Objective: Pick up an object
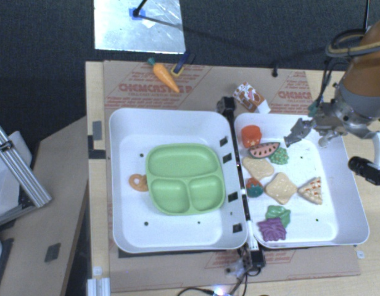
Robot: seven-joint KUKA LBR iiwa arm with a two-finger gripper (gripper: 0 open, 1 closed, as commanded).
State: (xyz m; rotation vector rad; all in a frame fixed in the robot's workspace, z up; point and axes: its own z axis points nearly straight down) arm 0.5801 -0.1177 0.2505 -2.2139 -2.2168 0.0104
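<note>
My gripper (pixel 312 134) hangs over the back of the right bin (pixel 344 184), open, with nothing between its fingers. Just left of it lie a red tomato (pixel 250 134), a watermelon slice (pixel 264 149) and a green broccoli piece (pixel 279 156). Nearer the front lie a pale cookie (pixel 258 166), a slice of toast (pixel 280 188), a pizza wedge (pixel 311 191), a small teal and red piece (pixel 254 188), a green leaf (pixel 278 214) and purple grapes (pixel 272 230).
The left bin (pixel 125 227) holds a green divided plate (pixel 182 179) and an orange pretzel ring (pixel 139 182). Behind the bins lie a carrot (pixel 165 77) and a small wrapped snack (pixel 250 97). A foil sheet (pixel 139 16) lies further back.
</note>
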